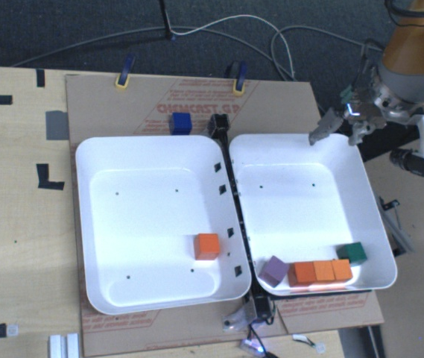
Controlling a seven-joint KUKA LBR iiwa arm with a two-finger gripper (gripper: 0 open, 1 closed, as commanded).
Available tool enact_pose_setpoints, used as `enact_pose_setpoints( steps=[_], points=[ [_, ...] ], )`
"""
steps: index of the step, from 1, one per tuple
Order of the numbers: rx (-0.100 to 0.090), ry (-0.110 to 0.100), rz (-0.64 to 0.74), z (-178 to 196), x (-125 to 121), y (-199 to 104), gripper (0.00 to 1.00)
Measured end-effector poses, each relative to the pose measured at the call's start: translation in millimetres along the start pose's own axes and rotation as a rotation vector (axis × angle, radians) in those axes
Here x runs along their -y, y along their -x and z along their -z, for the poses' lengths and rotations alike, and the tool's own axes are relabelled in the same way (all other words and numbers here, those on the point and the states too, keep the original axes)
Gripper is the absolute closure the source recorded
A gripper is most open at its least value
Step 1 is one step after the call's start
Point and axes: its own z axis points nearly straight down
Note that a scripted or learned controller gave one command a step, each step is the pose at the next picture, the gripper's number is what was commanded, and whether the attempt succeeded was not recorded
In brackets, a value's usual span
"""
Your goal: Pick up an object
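An orange cube (207, 246) lies in the left bin (107, 170), near its front right corner. Along the front wall of the right bin (361, 177) sit a purple block (273, 271), a row of orange blocks (321, 272) and a dark green block (353, 253). My gripper (338, 134) hangs over the right bin's back right corner, far from all the blocks. It is open, and its two grey fingers (322, 131) are spread with nothing between them.
A blue cube (181, 122) rests on the cardboard sheet (197, 99) behind the left bin, outside both bins. Black clips (218, 125) join the bins along the middle seam. Cables (219, 24) run across the dark floor at the back.
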Motion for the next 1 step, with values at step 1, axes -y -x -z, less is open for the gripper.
enact_pose_setpoints(
  steps=[1],
  points=[
    [0.0, 0.0, 0.0, 0.0, 0.0, 0.0, 0.0]
  ],
)
